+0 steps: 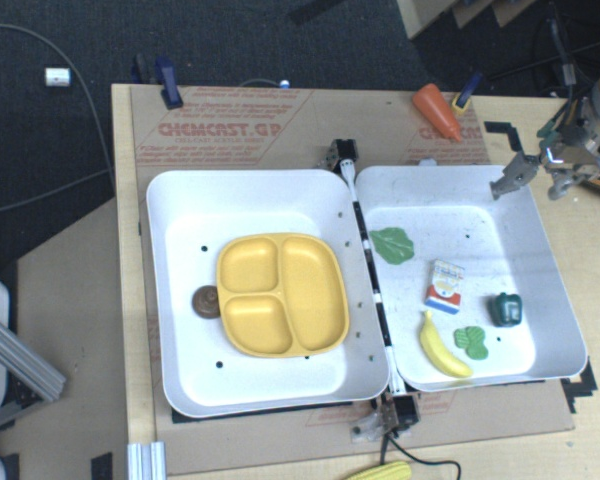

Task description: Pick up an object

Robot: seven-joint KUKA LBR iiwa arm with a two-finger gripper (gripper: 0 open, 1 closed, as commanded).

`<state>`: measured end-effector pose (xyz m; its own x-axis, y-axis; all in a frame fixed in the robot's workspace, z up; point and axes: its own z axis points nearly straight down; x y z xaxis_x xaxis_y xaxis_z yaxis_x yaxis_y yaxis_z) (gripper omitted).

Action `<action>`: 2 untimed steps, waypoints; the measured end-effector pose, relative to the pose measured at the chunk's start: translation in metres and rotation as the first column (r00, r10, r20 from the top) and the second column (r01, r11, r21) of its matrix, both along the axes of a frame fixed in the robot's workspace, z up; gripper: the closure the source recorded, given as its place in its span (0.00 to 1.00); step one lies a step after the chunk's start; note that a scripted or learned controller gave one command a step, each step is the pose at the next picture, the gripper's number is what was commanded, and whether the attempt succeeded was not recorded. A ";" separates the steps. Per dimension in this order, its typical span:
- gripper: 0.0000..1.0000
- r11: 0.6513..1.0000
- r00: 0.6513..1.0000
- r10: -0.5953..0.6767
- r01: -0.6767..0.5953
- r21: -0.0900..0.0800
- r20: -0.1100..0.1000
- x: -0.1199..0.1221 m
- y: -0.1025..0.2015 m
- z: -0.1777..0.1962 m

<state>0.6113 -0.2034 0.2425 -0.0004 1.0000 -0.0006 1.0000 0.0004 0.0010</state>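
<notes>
Looking down on both bins, I've got the gripper [536, 171] hanging over the far right corner of the right bin [540, 268], fingers spread apart with nothing between them. My candidates all lie in that bin: a banana [444, 349] near the front wall, a small carton [444, 288] mid-floor, a dark green cup [505, 310] toward the right wall, a flat green leaf [392, 245] close to the divider, and a small green piece [470, 342] just beside the banana. I'd go for the carton (it looks light and stiff, with flat sides the fingers can pinch squarely), taking it across its narrow width. The banana looks smooth and curved, so I expect it could roll or slip out; the leaf lies too flat to get under. Room is decent around the carton, open floor on every side, while the banana sits near the front rim and the cup near the right wall, which crowds a finger. Over in the left bin [180, 268], a yellow divided plate [281, 295] and a brown disc [206, 302] touching its left edge lie well apart from my work.
</notes>
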 end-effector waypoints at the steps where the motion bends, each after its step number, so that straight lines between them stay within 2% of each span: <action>1: 0.00 1.000 1.000 0.001 -0.001 0.002 -0.003 0.055 -0.017 -0.131; 2: 0.00 1.000 1.000 0.000 0.000 0.002 -0.003 -0.026 0.044 -0.158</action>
